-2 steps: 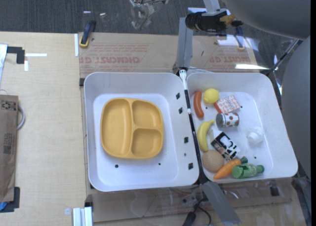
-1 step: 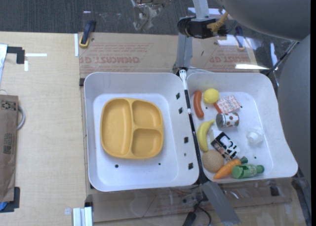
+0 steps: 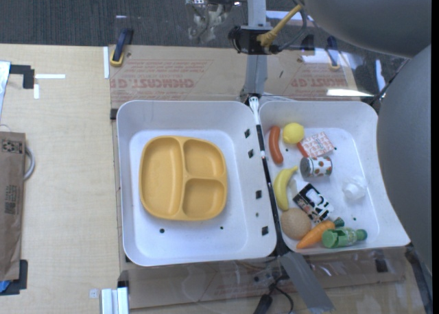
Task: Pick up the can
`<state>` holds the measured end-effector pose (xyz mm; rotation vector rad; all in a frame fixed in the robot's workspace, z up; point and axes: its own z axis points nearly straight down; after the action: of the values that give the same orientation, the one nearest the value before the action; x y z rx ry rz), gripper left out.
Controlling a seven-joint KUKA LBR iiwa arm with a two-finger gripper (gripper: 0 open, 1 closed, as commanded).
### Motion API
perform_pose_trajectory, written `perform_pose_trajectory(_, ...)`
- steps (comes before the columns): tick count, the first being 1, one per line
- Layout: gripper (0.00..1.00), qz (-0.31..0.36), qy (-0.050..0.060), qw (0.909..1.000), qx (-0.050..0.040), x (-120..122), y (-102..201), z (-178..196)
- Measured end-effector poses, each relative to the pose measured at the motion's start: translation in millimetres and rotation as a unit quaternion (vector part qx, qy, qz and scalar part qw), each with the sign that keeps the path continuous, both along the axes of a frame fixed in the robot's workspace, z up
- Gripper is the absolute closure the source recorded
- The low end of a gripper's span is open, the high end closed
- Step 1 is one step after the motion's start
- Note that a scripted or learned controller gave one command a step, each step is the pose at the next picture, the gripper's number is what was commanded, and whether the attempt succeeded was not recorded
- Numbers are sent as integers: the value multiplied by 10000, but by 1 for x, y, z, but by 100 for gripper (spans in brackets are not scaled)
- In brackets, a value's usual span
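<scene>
Grey arm (image 3: 384, 4) raised high above the right white bin (image 3: 367, 124)
Small silver can (image 3: 317, 166) lies in that bin beside a yellow lemon (image 3: 293, 132); gripper's state cannot be told

I see two bins side by side. The left bin (image 3: 130, 168) holds a divided plate (image 3: 183, 177). In the right bin (image 3: 367, 141), the can (image 3: 316, 166) lies near the middle, a sausage (image 3: 275, 145) and a lemon (image 3: 293, 132) behind it, a banana (image 3: 283, 187) to its left, a carrot (image 3: 315, 234) in front.
</scene>
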<state>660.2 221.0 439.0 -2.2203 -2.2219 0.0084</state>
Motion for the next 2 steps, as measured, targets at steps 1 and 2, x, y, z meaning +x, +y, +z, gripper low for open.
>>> perform_pose_trajectory(1, 100, -1185, -1, 9930, -6, 0, 6, -1)
perform_pose_trajectory(2, 100, -2488, -2, 9685, -13, 0, 7, -1)
